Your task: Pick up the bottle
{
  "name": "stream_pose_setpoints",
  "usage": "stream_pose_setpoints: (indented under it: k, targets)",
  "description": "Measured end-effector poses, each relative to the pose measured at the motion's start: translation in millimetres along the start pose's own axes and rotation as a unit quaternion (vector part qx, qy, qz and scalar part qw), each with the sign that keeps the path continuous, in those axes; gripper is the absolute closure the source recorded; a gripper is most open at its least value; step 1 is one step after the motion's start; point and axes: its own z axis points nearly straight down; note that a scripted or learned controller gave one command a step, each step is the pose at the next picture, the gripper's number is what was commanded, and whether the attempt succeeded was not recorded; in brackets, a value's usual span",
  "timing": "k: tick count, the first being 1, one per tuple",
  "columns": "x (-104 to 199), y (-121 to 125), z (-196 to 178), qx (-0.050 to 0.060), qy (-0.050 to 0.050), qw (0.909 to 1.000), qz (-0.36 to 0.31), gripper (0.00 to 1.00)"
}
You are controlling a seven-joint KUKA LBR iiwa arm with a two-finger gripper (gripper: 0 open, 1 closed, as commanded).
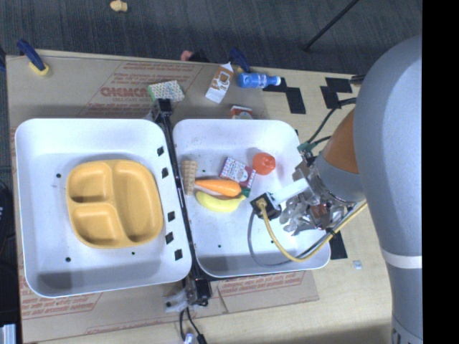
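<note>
Tray (pixel 115 201) sitting in left bin (pixel 32 213); carrot (pixel 218 187) lying on banana (pixel 219 203) in right bin (pixel 237 260); bottle (pixel 252 81) lying behind right bin, on the bench (pixel 86 77).

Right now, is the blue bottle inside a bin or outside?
Outside. The blue bottle lies on its side on the bench behind the right bin, beyond its far rim.

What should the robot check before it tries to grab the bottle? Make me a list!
1. Bottle found: the blue bottle lies on the bench behind the right bin - ok.
2. Bottle within a bin: not ok.
3. Gripper near the bottle: low over the right bin's right side, far away - not ok.
4. Fingers ready: cannot tell.
5. Space around the bottle: small carton close on its left - not ok.
</note>
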Motion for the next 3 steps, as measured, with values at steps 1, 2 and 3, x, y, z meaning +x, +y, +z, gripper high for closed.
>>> stream_pose_setpoints:
  k: [1,2,3]
  targets:
    - [-11,51,8,-0.001,0.001,1.0000,0.001,1.00]
    - [-2,7,16,0.000,0.000,0.9998,-0.018,1.00]
    - [0,3,2,-0.001,0.001,1.0000,0.000,1.00]
